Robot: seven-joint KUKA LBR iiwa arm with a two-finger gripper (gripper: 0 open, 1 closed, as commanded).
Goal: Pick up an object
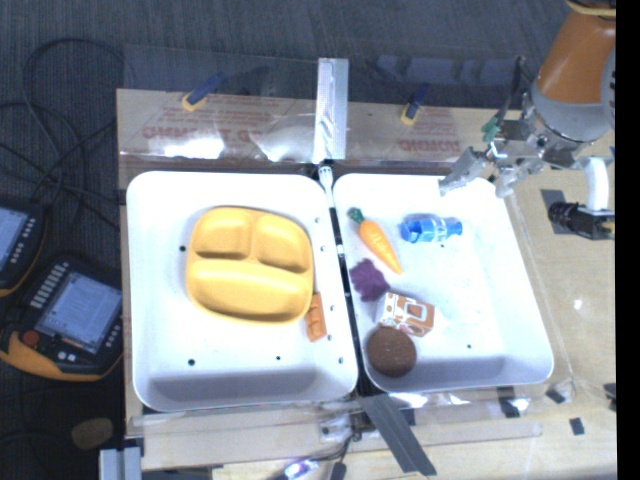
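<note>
Poised over right bin's [520,298] far corner, gripper [480,170] open, empty; below, carrot [380,245], blue bottle [431,230]; yellow tray [250,264] left.

The gripper [478,171] hangs over the far right corner of the right bin [500,298], with nothing seen between its fingers. Just below and to its left in the picture lies a blue bottle [431,230], and further left an orange carrot [378,243]; well below it sit a purple piece [368,280], a small printed box [405,313] and a brown round thing [390,351]. Far to its left, the left bin [160,358] holds a yellow divided plate [250,265] with a small orange item [316,318] touching its near right edge.
</note>
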